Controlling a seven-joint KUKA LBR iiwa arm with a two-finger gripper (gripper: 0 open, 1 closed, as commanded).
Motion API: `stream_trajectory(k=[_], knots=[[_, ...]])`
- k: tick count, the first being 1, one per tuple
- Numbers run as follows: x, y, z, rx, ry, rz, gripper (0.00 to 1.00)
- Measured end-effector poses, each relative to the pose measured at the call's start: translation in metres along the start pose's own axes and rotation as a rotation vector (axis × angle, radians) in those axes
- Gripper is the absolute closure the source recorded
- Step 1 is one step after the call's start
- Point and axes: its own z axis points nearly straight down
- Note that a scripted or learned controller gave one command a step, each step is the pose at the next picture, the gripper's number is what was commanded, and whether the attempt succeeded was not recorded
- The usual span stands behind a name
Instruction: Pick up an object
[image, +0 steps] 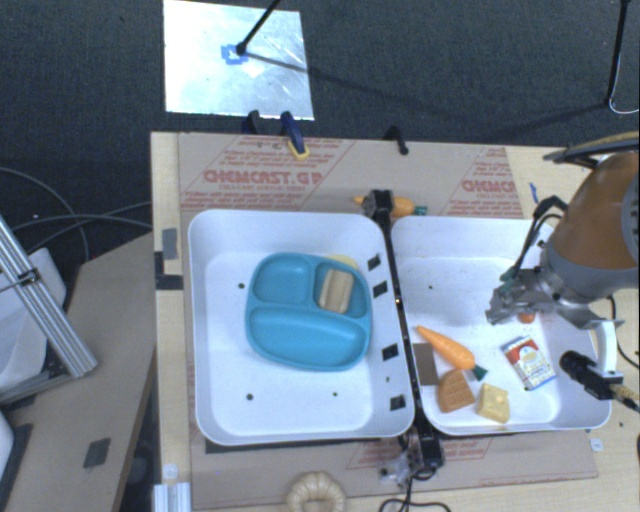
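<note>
In the right bin (450, 262) lie an orange carrot (446, 347), a brown bread-like piece (454, 391), a pale yellow cheese wedge (493, 402) and a small red, white and blue carton (527, 361). My gripper (509, 303) hangs over the right side of this bin, just above and left of the carton, right of the carrot. Nothing shows between its fingers. The left bin (225, 250) holds a blue divided plate (305, 311) with a tan food piece (336, 290) in its upper right compartment.
Black clips run along the rim shared by the two bins (392, 330). The bins rest on a cardboard sheet (270, 175). A small orange object (400, 207) sits behind the bins. A pale ring (315, 492) lies at the bench's front edge.
</note>
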Motion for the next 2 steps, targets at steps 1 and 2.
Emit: stream_trajectory(k=[1, 2], knots=[[0.004, -0.002, -0.045, 0.000, 0.000, 0.000, 1.00], [0.003, 0.000, -0.084, 0.000, 0.000, 0.000, 1.00]])
